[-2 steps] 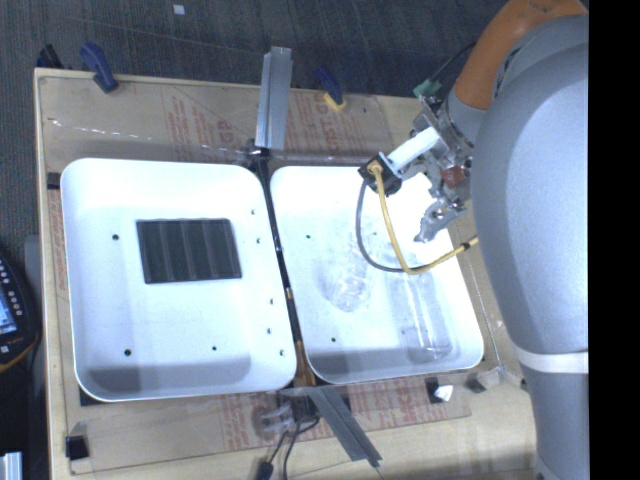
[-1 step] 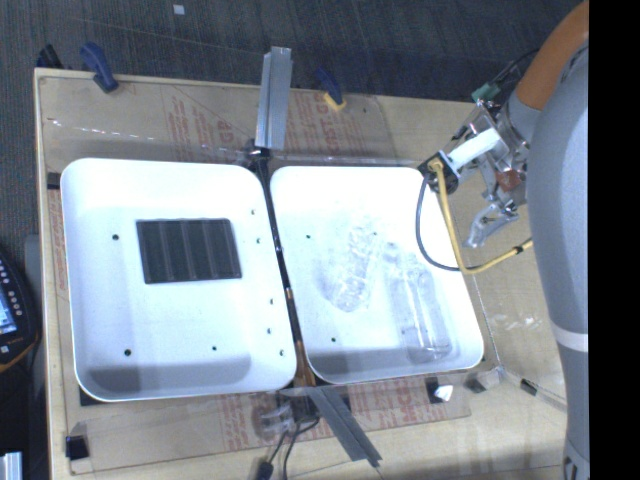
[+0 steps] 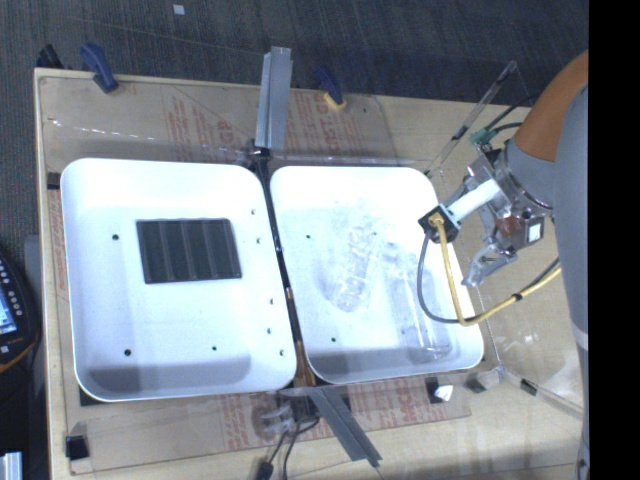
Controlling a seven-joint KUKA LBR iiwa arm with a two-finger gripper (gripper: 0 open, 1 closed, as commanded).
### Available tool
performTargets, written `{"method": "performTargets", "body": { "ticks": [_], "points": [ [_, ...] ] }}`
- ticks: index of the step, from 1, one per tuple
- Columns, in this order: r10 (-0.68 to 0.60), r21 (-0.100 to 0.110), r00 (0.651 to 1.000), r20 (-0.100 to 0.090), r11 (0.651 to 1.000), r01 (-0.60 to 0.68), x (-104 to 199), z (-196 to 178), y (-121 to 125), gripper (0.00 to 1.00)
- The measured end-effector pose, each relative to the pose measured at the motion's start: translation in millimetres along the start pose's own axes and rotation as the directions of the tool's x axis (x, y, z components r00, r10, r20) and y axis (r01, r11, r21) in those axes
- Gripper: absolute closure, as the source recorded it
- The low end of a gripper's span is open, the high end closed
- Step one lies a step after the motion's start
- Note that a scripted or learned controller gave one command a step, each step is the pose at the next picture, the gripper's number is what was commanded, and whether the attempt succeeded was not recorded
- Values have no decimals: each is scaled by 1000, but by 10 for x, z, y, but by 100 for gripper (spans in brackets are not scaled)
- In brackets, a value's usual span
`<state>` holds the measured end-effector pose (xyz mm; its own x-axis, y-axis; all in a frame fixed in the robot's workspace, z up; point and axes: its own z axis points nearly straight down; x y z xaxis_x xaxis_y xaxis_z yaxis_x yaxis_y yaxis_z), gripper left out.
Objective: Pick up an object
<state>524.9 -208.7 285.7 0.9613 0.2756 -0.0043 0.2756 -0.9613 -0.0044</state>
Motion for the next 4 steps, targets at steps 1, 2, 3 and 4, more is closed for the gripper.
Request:
{"method": "performTargets", "body": {
  "ticks": [1, 2, 3, 4],
  "points": [
    [-12, 4, 1000, 3, 1000, 12, 13, -88, -15, 100],
    [69, -3, 998, -7, 998, -69, 484, -792, -649, 100],
    [66, -3, 998, -1, 998, -66, 1041, -603, -674, 100],
    [-9, -2, 1000, 1, 1000, 9, 1232, -552, -1279, 100]
  ]
}}
